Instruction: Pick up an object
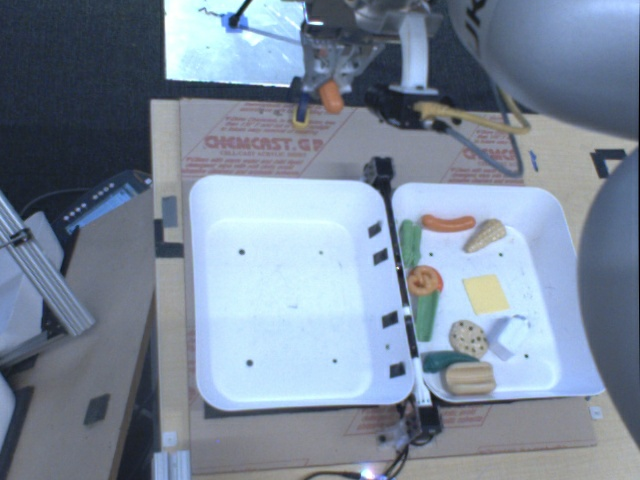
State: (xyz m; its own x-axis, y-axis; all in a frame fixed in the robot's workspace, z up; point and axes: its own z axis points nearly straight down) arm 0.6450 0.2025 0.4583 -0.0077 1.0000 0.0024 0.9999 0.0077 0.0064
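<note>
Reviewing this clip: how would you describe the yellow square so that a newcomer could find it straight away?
Start at the right bin, the one that holds the toy food. Near its middle lies the yellow square, below the sausage and above the cookie. It is the only flat, plain yellow piece there.

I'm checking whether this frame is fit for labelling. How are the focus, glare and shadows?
Camera view: the arm looms large and blurred at top right; the bright panel at top is washed out by glare; the left bin carries a soft grey shadow across its floor; the sausage and cheese slice in the right bin read fairly sharp.
</note>
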